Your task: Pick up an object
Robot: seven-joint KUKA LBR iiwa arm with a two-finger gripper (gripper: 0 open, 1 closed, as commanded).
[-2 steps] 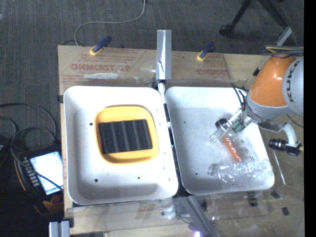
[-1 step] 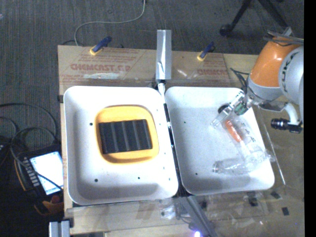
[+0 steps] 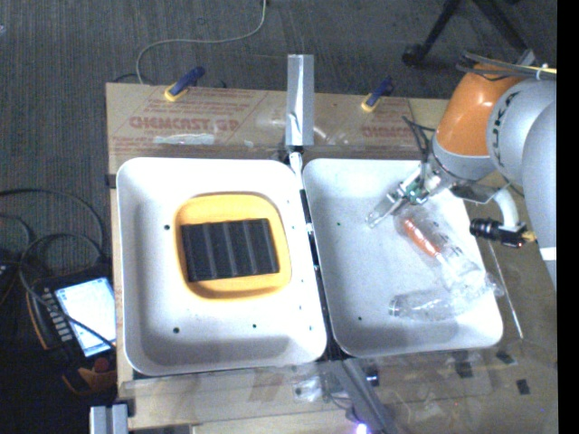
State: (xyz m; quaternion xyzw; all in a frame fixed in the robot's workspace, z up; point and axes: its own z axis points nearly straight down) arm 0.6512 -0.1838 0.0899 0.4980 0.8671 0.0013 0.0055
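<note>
Right of centre in the frame, in the right bin [image 3: 344, 324], lie the candidate objects: a clear tube [image 3: 425, 236] with an orange-red core, set diagonally in the bin's upper right part, and a crumpled clear plastic piece [image 3: 434, 304] toward its lower right corner, near the tube's lower end. Both are transparent and hard to outline against the white floor. The gripper [image 3: 384, 209] hangs over the upper middle of this bin, just left of the tube's upper end, its thin fingers pointing down-left; nothing is visibly between them, and how far apart they stand cannot be told from this slanted view. Judged from its position, the tool is working toward the tube but has no hold on it. The arm [image 3: 475, 129], with its orange band, enters from the upper right. The left bin [image 3: 136, 269] holds a yellow tray [image 3: 194, 215] with a dark ribbed insert, lying flat and central, well apart from the gripper. Two blue clamps [image 3: 184, 83] at the top edge pin the board under the bins, evidently to keep it from shifting.
</note>
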